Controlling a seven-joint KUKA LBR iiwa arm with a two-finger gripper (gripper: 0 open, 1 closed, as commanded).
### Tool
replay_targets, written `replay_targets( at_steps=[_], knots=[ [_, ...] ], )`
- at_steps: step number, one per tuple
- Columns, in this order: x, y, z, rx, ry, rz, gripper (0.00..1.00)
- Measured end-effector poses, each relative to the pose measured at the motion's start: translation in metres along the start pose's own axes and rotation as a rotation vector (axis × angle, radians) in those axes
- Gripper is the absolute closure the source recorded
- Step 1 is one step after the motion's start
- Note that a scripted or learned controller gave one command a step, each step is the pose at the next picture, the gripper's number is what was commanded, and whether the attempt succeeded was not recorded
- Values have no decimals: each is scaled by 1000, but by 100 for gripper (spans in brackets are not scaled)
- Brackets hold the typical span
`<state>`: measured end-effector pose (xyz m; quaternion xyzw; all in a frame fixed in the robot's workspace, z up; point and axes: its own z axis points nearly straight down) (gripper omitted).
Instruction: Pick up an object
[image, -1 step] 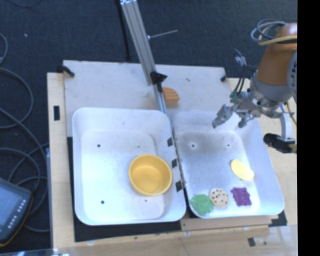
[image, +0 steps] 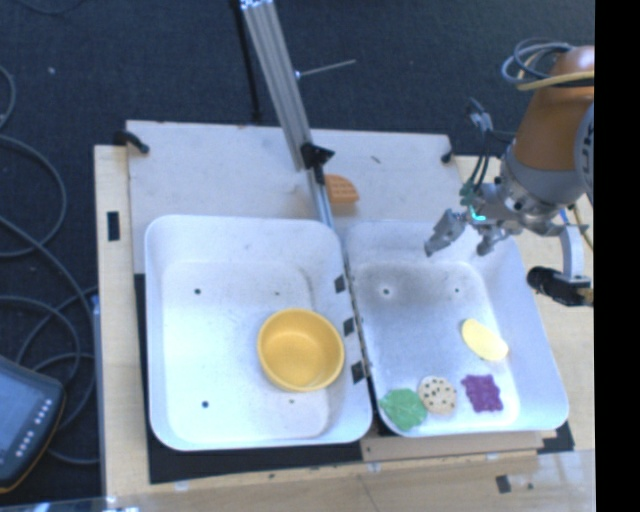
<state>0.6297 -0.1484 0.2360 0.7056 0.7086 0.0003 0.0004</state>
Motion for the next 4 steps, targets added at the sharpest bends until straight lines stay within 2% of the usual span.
replay_targets(
  at_steps=[1, 2, 3, 4],
  knots=[
    [4, -6, 60, 6, -2, 4, 0],
    [2, 1, 106, 4, -3, 5, 0],
    [0, 0, 137, 4, -3, 7, 0],
    [0, 2, 123, -3, -2, 9, 100]
  ],
)
